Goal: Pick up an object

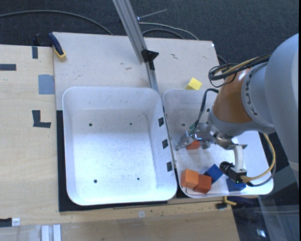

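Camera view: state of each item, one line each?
Claw: down inside the right white plastic bin, over a small orange block.
Two orange cubes: resting together near the front wall.
Blue blocks: lying beside them.
Yellow block: on the bench, outside the bins.

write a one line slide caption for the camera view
KUKA arm's gripper lowered over a small orange piece in the right bin, near orange and blue blocks.

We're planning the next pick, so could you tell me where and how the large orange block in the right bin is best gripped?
Grip the large orange block across its flat upper-left and lower-right faces, coming straight down from above. It lies near the right bin's front-left corner; a smaller orange block and a blue block press its right side, so sideways approaches look crowded.
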Tool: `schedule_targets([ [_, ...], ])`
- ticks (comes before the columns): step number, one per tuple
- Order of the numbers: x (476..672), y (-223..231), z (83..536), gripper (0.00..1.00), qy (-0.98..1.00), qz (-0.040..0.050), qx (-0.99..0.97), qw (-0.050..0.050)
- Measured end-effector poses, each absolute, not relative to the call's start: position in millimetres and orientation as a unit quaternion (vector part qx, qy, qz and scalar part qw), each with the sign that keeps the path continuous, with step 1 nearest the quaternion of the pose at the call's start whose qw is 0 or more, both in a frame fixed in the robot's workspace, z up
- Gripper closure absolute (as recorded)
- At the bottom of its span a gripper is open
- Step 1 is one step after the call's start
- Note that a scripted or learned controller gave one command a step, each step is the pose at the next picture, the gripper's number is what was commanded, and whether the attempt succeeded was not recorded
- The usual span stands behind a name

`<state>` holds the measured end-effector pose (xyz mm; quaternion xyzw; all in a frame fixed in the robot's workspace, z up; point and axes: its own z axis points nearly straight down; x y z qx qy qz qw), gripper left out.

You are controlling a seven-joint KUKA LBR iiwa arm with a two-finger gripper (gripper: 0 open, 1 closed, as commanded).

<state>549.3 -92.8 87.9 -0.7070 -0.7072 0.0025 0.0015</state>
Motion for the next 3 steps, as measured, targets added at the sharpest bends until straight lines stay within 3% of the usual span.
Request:
schedule_targets([
  [1,549.7,-91.3,100.6,1.0,-0.708,0.0016,-0.706,0.002],
  [2,629.9,-5.5,196.9,1.0,-0.711,-0.0043,-0.703,-0.003],
  [3,664.9,67.0,191.3,1.0,-0.71,-0.0012,-0.704,0.001],
])
